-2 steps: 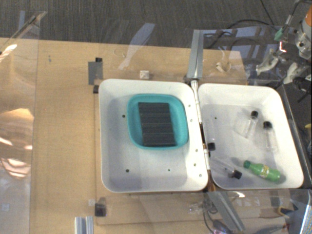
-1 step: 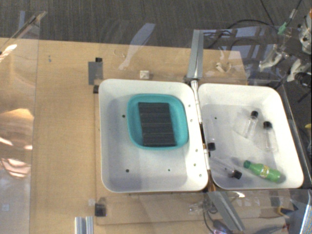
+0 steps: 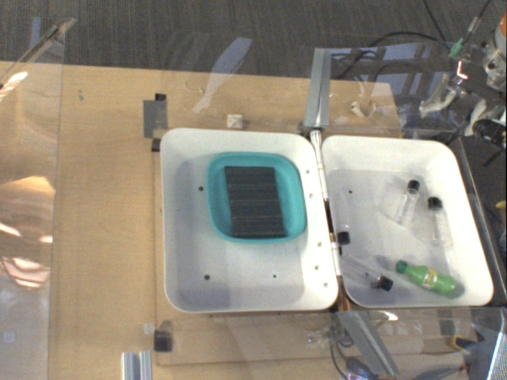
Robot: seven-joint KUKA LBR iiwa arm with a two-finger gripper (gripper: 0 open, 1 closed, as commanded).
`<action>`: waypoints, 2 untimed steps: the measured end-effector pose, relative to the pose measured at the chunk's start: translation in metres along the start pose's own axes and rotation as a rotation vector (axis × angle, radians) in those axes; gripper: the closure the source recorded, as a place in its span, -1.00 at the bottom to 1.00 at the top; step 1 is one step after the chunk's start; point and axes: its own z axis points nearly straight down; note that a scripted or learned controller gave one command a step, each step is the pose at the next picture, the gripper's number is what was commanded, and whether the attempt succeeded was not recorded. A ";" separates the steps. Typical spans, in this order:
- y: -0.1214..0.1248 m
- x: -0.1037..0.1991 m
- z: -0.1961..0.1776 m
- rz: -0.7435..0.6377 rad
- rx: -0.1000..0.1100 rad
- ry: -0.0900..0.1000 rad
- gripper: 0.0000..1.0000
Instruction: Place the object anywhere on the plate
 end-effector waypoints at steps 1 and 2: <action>0.000 -0.001 -0.001 0.072 0.001 0.000 -1.00; 0.000 0.001 -0.029 0.101 0.001 -0.001 -1.00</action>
